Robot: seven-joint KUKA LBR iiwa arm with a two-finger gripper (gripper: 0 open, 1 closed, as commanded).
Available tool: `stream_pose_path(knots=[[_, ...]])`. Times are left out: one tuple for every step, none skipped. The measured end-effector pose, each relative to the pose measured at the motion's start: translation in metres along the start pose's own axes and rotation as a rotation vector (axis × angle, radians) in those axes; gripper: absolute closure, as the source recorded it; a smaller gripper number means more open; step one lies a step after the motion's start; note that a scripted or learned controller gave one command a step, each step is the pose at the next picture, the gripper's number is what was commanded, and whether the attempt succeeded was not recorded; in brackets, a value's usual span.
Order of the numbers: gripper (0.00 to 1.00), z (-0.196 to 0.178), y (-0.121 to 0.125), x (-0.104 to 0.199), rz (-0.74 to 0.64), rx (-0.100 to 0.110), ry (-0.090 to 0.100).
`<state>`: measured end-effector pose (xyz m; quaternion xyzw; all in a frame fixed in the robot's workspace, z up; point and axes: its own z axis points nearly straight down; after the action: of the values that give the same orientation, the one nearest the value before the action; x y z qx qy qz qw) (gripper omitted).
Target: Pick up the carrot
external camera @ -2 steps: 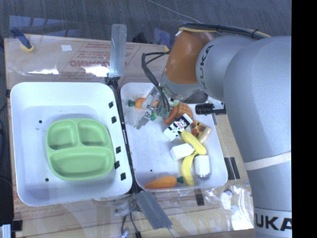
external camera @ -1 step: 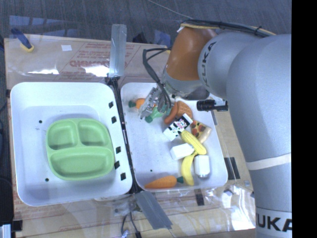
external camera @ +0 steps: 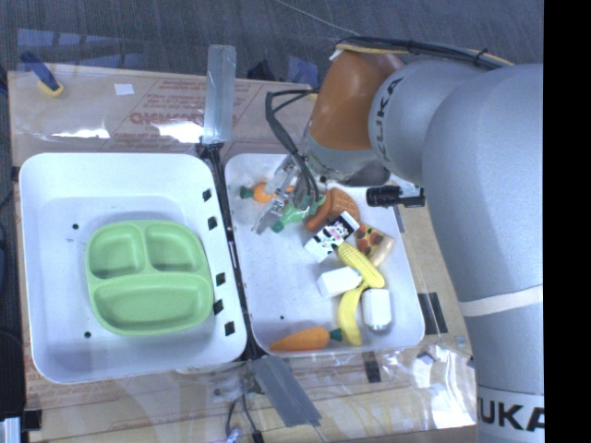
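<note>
An orange carrot (external camera: 299, 341) with a green stem end lies along the near wall of the right bin (external camera: 277, 284). A smaller orange piece with a green tip (external camera: 260, 193) sits at the bin's far left corner. My gripper (external camera: 279, 203) hangs low over that far left part of the right bin, right beside the small orange piece and a green item (external camera: 295, 216). It is well away from the carrot at the near wall. Nothing shows as held.
Toy food crowds the right bin's right side: a brown sausage (external camera: 334, 205), a black-and-white box (external camera: 331, 233), a pizza slice (external camera: 373, 242), corn (external camera: 360, 264), a banana (external camera: 348, 315) and white blocks (external camera: 335, 281). A green divided tray (external camera: 148, 276) lies in the left bin (external camera: 55, 192).
</note>
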<state>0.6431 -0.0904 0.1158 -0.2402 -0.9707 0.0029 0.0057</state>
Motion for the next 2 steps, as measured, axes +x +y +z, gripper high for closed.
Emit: stream_pose_path(knots=[[0.00, 0.010, 0.006, -0.009, 0.474, -0.025, -0.021], [1.00, -0.005, 0.007, -0.013, 0.467, -0.030, -0.039]])
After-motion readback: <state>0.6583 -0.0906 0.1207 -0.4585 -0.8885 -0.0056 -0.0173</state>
